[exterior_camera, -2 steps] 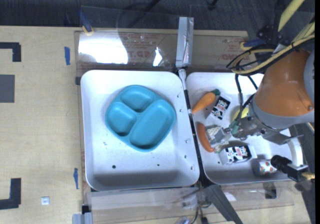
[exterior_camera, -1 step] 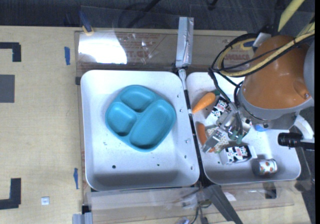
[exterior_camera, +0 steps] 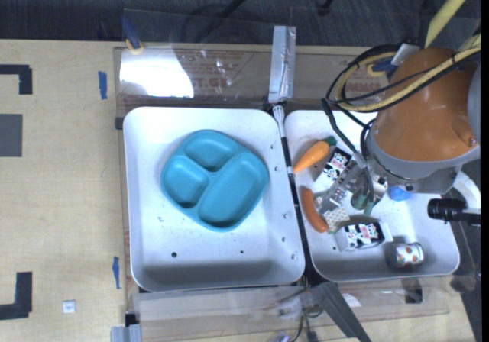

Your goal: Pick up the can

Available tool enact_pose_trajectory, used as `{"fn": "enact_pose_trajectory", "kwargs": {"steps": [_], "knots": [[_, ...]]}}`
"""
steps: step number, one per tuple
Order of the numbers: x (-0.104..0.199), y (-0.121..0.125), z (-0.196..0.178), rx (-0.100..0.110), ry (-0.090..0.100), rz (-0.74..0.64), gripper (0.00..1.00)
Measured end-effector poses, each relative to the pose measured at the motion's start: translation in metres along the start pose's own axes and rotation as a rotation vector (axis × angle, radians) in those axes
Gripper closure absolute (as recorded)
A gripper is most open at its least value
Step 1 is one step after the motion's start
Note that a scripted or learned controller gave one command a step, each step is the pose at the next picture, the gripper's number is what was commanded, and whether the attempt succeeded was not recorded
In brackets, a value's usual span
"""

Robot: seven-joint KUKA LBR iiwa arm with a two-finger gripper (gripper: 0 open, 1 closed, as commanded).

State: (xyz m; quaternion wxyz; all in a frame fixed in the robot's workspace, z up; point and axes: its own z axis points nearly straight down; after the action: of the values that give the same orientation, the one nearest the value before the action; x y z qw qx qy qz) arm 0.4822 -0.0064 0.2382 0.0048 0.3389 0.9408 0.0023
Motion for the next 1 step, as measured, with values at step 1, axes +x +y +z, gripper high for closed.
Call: {"fn": "enact_pose_trajectory", "kwargs": {"steps": [1], "knots": [[-0.0113, -0.0134, -0.1638, 0.005, 0.005, -0.191, 1.0]]}}
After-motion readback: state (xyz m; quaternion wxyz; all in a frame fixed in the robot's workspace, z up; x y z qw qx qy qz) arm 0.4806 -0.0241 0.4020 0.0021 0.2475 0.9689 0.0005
